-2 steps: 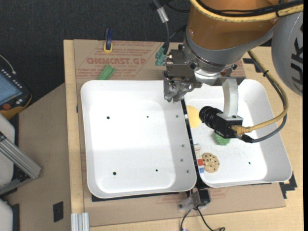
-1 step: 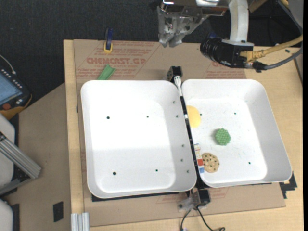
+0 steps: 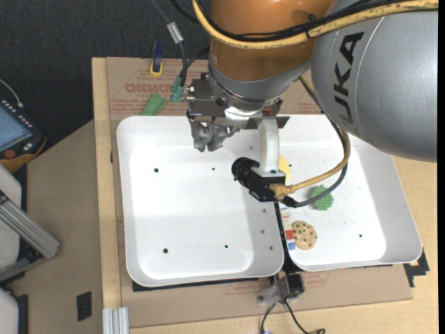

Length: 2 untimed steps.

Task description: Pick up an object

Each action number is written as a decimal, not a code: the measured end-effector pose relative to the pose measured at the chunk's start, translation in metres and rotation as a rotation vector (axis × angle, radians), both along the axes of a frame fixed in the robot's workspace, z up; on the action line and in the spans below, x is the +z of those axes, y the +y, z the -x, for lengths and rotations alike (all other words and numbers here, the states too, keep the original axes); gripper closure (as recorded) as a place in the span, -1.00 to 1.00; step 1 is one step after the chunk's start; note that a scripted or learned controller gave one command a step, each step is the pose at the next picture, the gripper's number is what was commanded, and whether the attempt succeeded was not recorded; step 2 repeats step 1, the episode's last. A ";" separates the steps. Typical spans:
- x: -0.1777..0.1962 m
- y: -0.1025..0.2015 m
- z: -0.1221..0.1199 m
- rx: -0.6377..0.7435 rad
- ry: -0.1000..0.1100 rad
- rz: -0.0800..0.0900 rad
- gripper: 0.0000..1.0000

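Over the left bin's far edge: gripper (image 3: 208, 139), jaw state cannot be determined.
Right bin (image 3: 375, 186) contents: cookie (image 3: 304, 234), green piece (image 3: 320, 199).
Cookie handling: probably light, rigid, brittle; grip across its rim.

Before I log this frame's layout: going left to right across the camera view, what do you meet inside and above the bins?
Left bin → gripper → cookie → green toy → right bin.
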<state>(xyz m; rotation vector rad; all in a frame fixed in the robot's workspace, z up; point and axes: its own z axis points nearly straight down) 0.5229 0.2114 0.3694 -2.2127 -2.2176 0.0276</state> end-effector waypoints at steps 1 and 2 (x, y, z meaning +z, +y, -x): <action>0.081 -0.038 0.018 -0.005 -0.027 -0.009 1.00; 0.081 -0.038 0.018 -0.005 -0.027 -0.009 1.00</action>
